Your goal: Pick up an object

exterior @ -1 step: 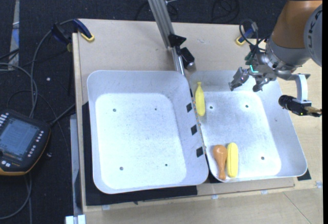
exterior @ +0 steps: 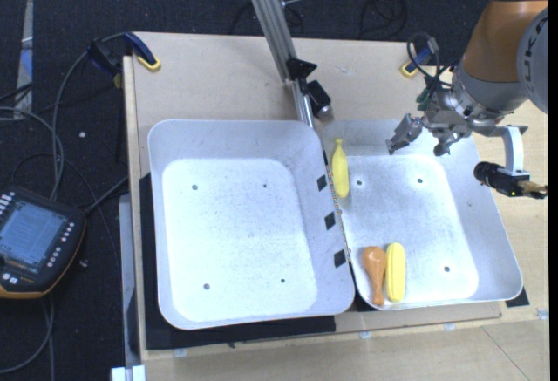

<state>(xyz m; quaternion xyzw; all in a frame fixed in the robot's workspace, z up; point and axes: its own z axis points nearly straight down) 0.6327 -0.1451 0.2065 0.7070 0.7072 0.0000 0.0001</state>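
My gripper (exterior: 425, 140) hangs over the far edge of the right bin (exterior: 453, 222), its two fingers spread open with nothing between them. A yellow banana-shaped object (exterior: 339, 170) lies along the right bin's left wall, well to the left of the gripper. Near the bin's front edge lie an orange pear-shaped object (exterior: 376, 269) and a yellow oblong object (exterior: 396, 270), side by side and touching.
The left bin (exterior: 235, 222) sits beside the right one. A slanted metal rail (exterior: 277, 26) with a black clamp runs down to the bins' shared far corner. Blue-and-yellow clamps (exterior: 139, 52) grip the bench's far corners. A pendant lies on the floor at the left.
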